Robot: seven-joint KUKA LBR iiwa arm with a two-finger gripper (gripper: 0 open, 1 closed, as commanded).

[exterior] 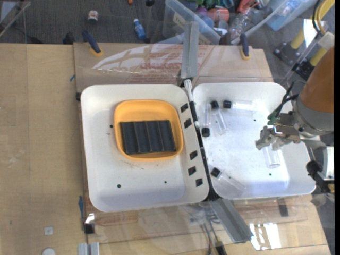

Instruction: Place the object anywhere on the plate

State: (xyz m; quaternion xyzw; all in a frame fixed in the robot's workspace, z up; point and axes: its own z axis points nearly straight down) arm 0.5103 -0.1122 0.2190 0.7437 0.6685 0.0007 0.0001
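Camera view from above the bench, looking down at a slant on two white bins side by side. Left bin (101,185): an orange plate (147,109) near its middle, carrying a dark ribbed block (147,137). Right bin (249,179): several clear plastic vials with black caps, hard to make out against the white floor. One vial (220,122) lying near the far left of that bin, with two loose black caps (220,104) just beyond it; another vial (226,180) near the front left, cap toward the divider. A further clear vial (273,158) right of centre, directly under the gripper (272,141), long axis running roughly near to far.

Gripper low over the right half of the right bin, arm entering from the right, orange band (324,86) above the wrist. Jaw state: cannot tell, fingertips too small and blurred against the white to judge the gap, and no way to confirm a vial pinched between them. Vial under the gripper apparently touching or just below the tips, extending toward the near side.

Judged step: picking, not yet carrying. Plate well apart, far to the left across the divider (195,142), so the coming move calls for a firm closure across the vial's narrow width, then a lift and a long leftward traverse. Likely risk: a slick round vial rolling out sideways.
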